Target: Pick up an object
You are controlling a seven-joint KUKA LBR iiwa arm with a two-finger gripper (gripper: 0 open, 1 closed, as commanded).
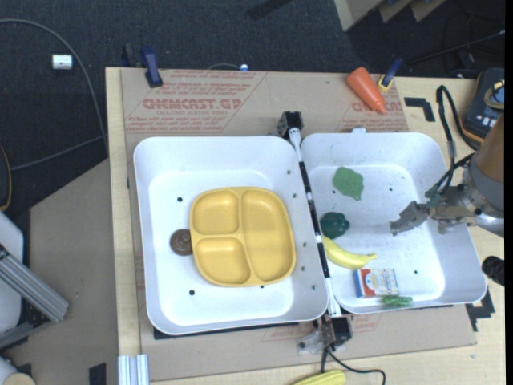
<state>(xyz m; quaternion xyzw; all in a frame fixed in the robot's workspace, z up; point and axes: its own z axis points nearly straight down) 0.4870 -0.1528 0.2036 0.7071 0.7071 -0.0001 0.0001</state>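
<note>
The right bin (417,155) holds a light green leafy piece (349,183), a dark green lump (334,224), a yellow banana (346,255), a small red and white box (377,281) and a small green scrap (395,300). My gripper (405,219) reaches in from the right and hangs low over bare bin floor at mid-right. It sits to the right of the dark green lump and above the box, apart from both. Nothing shows at its tip.
In the left bin (152,175) lies a yellow divided plate (240,237) with a brown round piece (182,241) at its left edge. An orange carrot-shaped toy (367,91) lies on the bench behind the right bin. Cables run along the bench's right side.
</note>
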